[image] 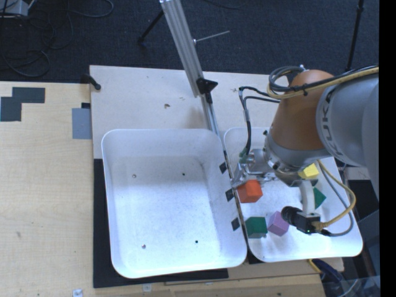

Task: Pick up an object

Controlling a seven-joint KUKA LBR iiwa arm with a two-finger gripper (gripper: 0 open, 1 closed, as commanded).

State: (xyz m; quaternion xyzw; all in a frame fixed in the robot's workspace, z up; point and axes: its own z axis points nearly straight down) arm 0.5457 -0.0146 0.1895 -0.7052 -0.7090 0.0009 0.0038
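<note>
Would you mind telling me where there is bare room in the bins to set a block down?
The left bin offers a wide bare floor. The right bin is crowded: orange block, green block, purple block, with the arm above.

One fixed camera: we look down aslant on the surface (pixel 142 98), both bins (pixel 117 166) near mid-frame.

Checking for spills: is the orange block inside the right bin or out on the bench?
Inside. The orange block lies within the right bin, close beside its left wall, under the gripper.
</note>
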